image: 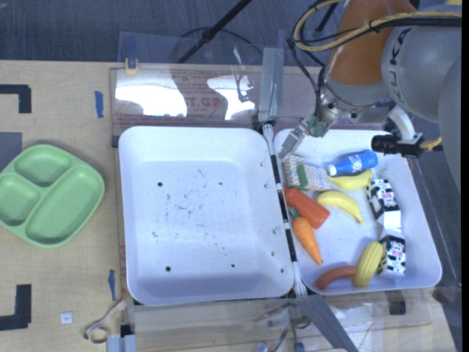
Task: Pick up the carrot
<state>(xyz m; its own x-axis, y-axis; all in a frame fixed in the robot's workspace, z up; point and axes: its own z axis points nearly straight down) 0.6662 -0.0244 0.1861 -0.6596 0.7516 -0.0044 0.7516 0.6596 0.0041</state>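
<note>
The carrot is orange and tapered. It lies in the right bin near the left wall, with its tip pointing toward the front. Just behind it, touching or nearly so, lies a red-orange vegetable with a bit of green at its left end. My gripper hangs over the back left corner of the right bin, above a small patterned packet. It is well behind the carrot, and nothing shows in its grip.
The right bin also holds a blue bottle, two bananas, two cow-patterned boxes, a yellow corn cob and a red sausage. The left bin adjoins it. A green divided plate sits on the bench, far left.
</note>
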